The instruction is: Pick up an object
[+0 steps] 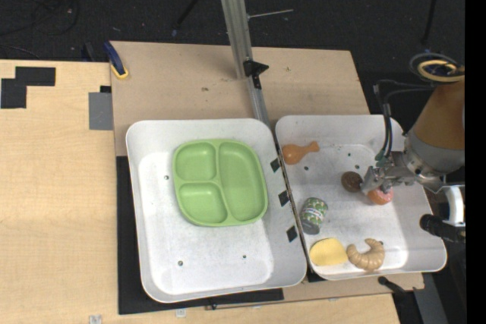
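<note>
My claw [382, 180] sits low in the right bin [425, 258], over a pink object [380, 196]; grip state: cannot tell. Brown ball [351, 180] just left, likely crowding the approach.

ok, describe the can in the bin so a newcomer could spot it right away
Look in the right-hand white bin, along its left wall about halfway down. The small can lies there, below the orange drumstick-shaped toy and above the flat yellow piece. It is the only cylinder with a green, patterned label.
</note>
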You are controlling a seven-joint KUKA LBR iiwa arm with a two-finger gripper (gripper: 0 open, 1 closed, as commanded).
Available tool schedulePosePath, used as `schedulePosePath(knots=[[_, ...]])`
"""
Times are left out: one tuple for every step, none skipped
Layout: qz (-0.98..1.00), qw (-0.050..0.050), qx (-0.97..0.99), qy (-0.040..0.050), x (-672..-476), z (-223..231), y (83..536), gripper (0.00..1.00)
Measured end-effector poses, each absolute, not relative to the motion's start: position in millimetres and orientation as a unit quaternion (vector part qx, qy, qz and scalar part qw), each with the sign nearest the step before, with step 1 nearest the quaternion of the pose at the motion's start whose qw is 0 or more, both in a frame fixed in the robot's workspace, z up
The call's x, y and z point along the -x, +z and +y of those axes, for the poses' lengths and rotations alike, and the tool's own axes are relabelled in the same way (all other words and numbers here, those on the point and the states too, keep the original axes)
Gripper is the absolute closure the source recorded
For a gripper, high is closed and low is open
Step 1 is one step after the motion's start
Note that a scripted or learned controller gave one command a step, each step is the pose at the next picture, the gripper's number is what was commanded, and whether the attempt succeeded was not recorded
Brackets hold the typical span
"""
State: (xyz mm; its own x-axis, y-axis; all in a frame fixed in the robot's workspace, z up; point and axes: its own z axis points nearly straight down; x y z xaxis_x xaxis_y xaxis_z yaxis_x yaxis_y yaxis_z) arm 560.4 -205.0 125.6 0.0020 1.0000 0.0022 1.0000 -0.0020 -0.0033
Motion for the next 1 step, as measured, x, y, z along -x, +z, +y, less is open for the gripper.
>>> schedulePosePath(knots=[[-0.708,-0.001,0.706,-0.0006,-559.7,-195.6,174.3,1.00]])
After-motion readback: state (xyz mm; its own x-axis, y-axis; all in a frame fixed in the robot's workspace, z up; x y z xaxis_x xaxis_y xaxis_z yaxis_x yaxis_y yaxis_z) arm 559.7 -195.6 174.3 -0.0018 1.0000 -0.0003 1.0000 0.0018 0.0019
